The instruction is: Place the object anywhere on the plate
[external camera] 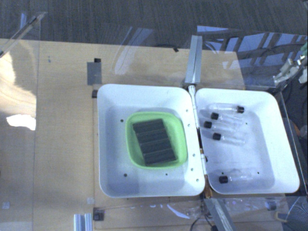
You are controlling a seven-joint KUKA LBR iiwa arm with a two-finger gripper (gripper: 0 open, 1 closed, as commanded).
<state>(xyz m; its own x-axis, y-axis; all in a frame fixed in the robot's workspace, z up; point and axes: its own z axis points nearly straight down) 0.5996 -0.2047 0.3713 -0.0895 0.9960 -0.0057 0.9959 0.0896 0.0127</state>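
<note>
Table (53, 143) of pale wood is seen from above at a slant, with two shallow white bins set side by side on it. In the left bin (110, 177) a lime-green plate (132, 129) with rounded corners lies flat, and a dark ribbed block (154, 142) rests on its middle, turned slightly askew. In the right bin (279, 143) four clear tubes with black caps are scattered — three near the upper left, namely a top tube (226, 110), a second tube (222, 123) and a third tube (231, 138), and a lone tube (236, 177) near the lower left, well apart from the others.

The task's object is judged to be one of these tubes; none has yet been placed on the plate. At the far right edge, part of the arm's end effector (294, 70) is glimpsed above the bin's corner, blurred by a transparent screen — whether it is apart or together cannot be told, and nothing is seen held in it.

The tubes are judged light, stiff, smooth and prone to roll, perhaps fragile. A hold across the middle of the barrel, square to its length, is judged safest; the lone tube offers the most room.
</note>
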